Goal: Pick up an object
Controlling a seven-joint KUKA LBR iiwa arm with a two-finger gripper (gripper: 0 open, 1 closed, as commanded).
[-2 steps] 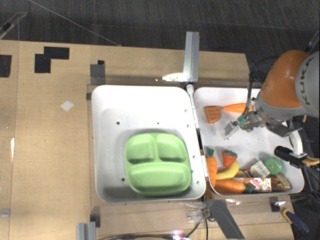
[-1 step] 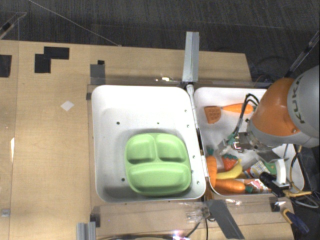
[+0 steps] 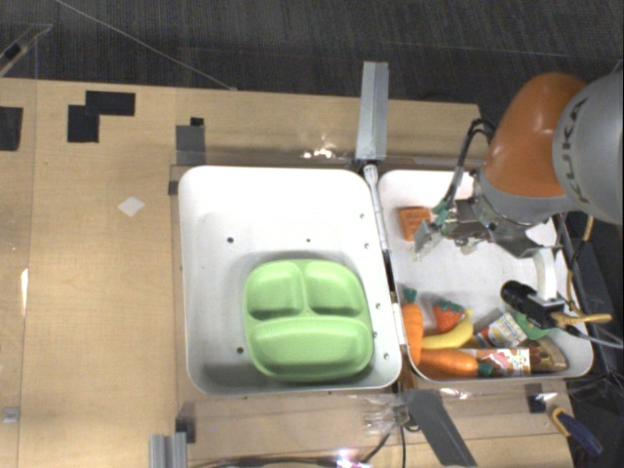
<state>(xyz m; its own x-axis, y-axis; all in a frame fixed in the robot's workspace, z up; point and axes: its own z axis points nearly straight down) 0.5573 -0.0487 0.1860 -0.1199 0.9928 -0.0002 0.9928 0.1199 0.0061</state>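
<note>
Several toys [image 3: 458, 344] below gripper [image 3: 425, 234], beside tray [image 3: 307, 317].

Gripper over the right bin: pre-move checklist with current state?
1. Gripper above the right bin, not the left bin: ok.
2. Target nearby: orange block sits just beside the gripper: ok.
3. Anything gripped: cannot tell.
4. Finger opening: cannot tell.
5. Clutter clear of descent: banana, carrot and bottle lie along the bin's near edge, away from the gripper: ok.
6. Green tray sits in the left bin, out of the way: ok.
</note>
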